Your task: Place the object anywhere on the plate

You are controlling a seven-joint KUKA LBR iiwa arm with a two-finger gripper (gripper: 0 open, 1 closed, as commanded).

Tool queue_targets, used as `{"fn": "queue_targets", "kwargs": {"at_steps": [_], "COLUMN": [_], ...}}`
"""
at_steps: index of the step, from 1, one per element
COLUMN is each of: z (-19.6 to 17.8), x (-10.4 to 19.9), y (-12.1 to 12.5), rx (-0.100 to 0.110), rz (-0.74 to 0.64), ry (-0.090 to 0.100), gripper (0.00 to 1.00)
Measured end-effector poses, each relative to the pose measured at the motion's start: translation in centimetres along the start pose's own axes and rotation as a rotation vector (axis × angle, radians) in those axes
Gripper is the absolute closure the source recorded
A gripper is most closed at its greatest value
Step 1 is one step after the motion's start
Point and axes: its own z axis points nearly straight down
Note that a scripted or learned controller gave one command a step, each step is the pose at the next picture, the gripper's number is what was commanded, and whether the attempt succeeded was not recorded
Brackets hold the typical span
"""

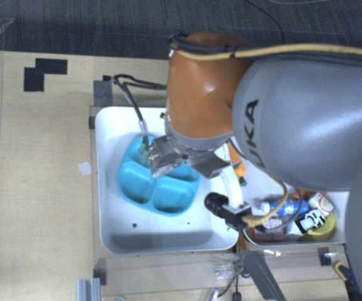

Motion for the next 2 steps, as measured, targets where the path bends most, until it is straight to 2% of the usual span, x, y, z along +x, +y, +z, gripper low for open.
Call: {"fn": "queue_targets", "kwargs": {"at_steps": [1,2], "z": [9.6,7.2], "x": [0.4,-2.3], "y": [0.0,2.4], "rx": [0.006,0.003], "rz": [0.239,0.33], "ry": [0.0,0.001], "gripper": [1.0,1.0]}}
